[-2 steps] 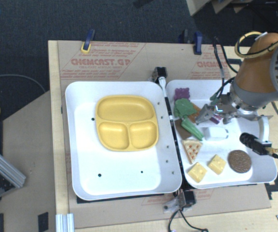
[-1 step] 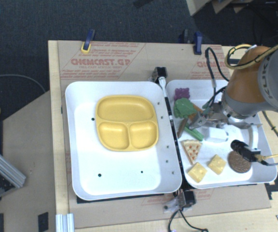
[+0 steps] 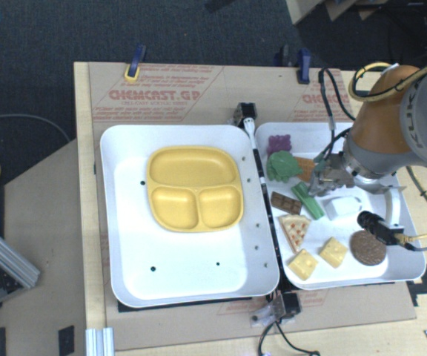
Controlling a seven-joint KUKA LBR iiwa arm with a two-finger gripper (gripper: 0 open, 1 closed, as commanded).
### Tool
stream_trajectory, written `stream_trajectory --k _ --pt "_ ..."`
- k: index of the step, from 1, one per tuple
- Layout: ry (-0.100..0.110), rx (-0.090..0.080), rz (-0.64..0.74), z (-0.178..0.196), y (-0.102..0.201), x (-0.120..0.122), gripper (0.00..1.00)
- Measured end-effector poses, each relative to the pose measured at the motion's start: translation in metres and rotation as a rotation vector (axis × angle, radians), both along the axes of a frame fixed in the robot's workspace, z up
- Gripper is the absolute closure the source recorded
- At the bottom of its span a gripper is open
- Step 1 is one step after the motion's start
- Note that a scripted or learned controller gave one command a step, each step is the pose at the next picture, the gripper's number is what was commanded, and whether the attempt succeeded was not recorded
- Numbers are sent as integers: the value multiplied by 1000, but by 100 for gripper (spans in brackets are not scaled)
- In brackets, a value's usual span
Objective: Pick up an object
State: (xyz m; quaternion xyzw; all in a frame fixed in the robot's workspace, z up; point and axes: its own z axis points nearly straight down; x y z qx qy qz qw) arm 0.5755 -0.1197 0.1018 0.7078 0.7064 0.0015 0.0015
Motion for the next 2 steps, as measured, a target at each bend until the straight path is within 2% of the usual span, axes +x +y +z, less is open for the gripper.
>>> stream_trajectory --k 1,2 --pt "-1 -2 2 63 -4 0 100" --pt "-1 -2 4 116 1 10 100"
